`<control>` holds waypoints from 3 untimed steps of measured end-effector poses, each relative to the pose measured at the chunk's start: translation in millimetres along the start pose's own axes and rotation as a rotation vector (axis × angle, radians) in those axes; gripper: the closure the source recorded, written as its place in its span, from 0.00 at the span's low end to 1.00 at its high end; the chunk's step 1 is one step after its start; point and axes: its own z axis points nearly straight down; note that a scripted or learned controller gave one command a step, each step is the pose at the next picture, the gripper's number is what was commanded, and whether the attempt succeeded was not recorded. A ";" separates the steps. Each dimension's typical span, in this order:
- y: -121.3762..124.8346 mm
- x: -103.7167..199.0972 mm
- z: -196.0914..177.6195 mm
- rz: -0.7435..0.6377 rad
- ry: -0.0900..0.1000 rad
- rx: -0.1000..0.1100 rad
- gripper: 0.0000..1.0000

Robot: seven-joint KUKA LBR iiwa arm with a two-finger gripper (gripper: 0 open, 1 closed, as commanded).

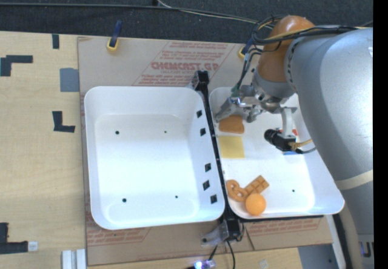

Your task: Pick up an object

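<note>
- Currently, what lies in the right bin point(315, 198), near to far?
- Nearest, an orange ball point(255, 204); just beside it on the far side, a tan perforated bracket point(248, 188); farther, a flat yellow square point(231, 146); farthest, a rounded orange-brown piece point(231, 124), close to the bin's left wall.
- Which step is in hand?
- Approach, by my judgement; the gripper point(241, 108) hangs over the far edge of the orange-brown piece; no object is seen held; whether the jaws are spread or pressed together cannot be told from this angle.
- What does the next move call for?
- Probably a straight descent centred on that piece, jaws spread wide enough to clear it; keep off the left wall; then close and lift.
</note>
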 end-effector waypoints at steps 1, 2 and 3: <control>-1.2 -4.6 -11.9 0.002 -0.009 -0.001 1.00; -1.2 -4.6 -21.5 0.000 -0.011 0.000 1.00; -1.3 -4.0 -30.8 -0.002 -0.012 0.001 1.00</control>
